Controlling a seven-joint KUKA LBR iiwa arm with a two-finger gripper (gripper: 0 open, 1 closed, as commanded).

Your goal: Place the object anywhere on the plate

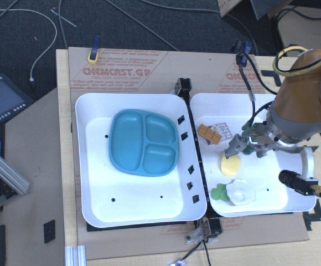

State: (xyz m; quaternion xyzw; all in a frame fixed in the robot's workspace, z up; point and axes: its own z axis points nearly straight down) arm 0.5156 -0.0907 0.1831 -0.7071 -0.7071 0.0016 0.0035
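Over the right bin my claw hangs above a yellow object; I cannot tell its state.

a robotics lab: clamped bench board, loose floor cables.

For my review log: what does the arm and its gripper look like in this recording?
The arm is a bulky rounded body, orange on top and grey beneath. At its end sits a compact dark grey metal gripper with small greenish details on its housing. A yellow cable loops over the arm's top, and a thin dark cable runs along its left side.
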